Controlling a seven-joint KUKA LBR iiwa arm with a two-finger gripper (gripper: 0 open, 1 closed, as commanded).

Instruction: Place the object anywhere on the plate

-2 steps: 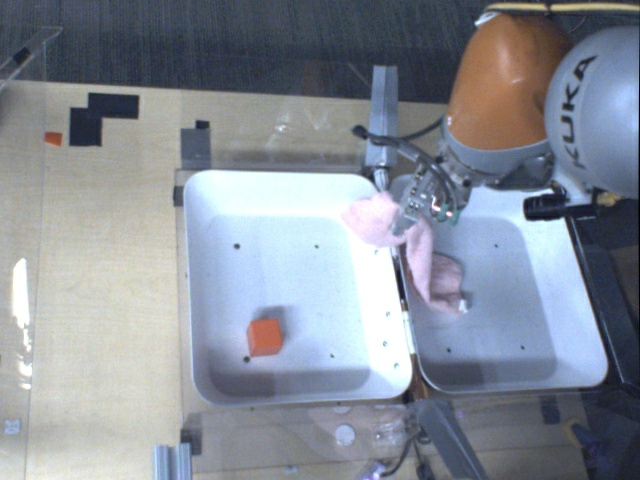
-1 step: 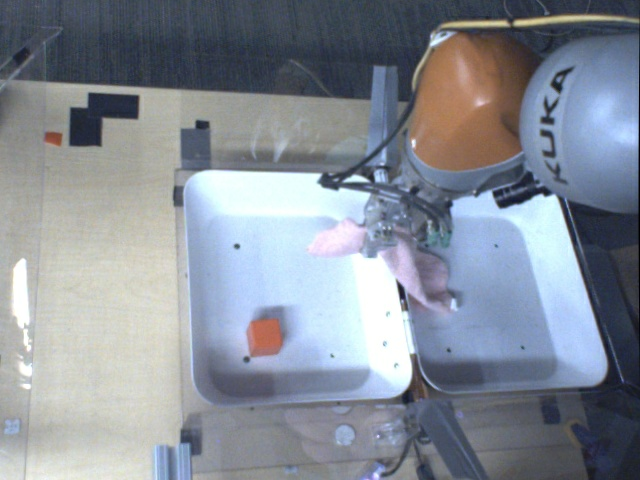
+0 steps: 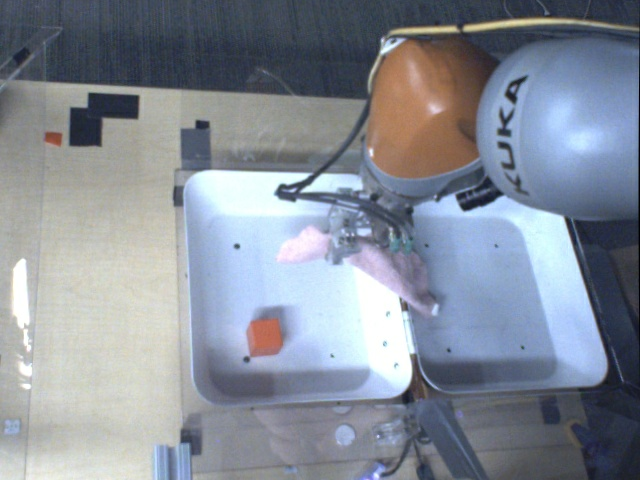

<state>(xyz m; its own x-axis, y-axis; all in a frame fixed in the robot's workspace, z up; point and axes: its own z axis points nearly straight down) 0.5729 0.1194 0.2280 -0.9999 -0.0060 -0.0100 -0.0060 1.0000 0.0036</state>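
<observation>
A small orange cube (image 3: 265, 337) lies in the left bin (image 3: 215, 268), near its front left corner. A pale pink, flat, floppy-looking thing (image 3: 395, 273), probably the plate, stretches from the middle of the left bin across the divider into the right bin (image 3: 520, 308). My gripper (image 3: 352, 236) hangs from the orange and grey wrist right over the pink thing's middle and hides part of it. The cube sits well apart from the gripper, down and to the left of it.
The arm's big orange and grey body (image 3: 470, 118) covers the back of both bins. A black cable (image 3: 320, 173) loops out to the gripper's left. Tan bench with black markers (image 3: 95, 118) lies left of the bins.
</observation>
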